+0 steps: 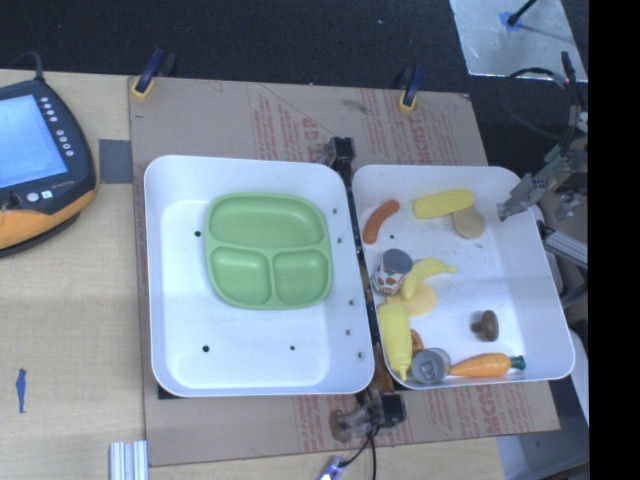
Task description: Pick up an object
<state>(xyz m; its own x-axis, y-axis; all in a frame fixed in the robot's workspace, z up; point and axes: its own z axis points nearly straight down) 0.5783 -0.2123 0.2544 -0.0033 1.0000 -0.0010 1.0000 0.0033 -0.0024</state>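
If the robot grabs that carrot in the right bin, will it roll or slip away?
The carrot looks like glossy toy plastic, so probably stiff, light and somewhat slippery. Its tapered, rounded body lies flat near the bin's front wall, so a nudge would likely roll it in a curve. The gripper is at the bin's far corner.

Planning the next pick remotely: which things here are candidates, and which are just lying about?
Job:
end effector
corn cob
sausage
carrot
banana
right bin

Lying about:
green divided plate
left bin
teach pendant
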